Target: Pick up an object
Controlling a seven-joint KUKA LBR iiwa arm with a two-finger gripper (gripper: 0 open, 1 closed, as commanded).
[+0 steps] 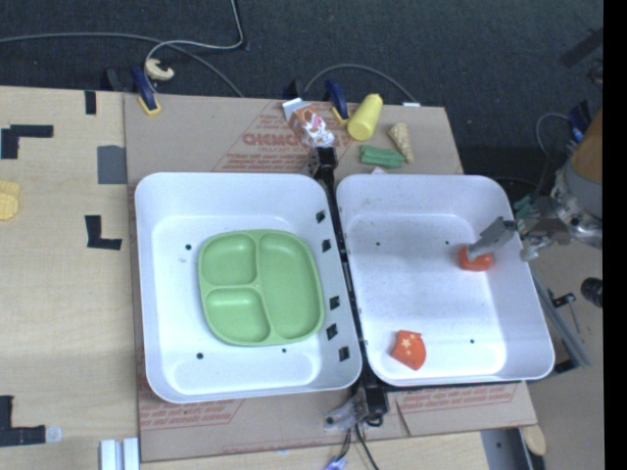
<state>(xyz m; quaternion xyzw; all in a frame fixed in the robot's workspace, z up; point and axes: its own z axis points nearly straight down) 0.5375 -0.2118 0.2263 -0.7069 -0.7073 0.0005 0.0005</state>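
One finger touches the red piece — gripper opening cannot be told; risk: piece is nudged away, not grasped.

So there's just the one fixed camera, mounted above the light wooden bench and looking down at a slant. It sits far enough back to fit both shallow white plastic bins, left and right, plus the dark floor beyond. The grey robot arm comes in from the right side.
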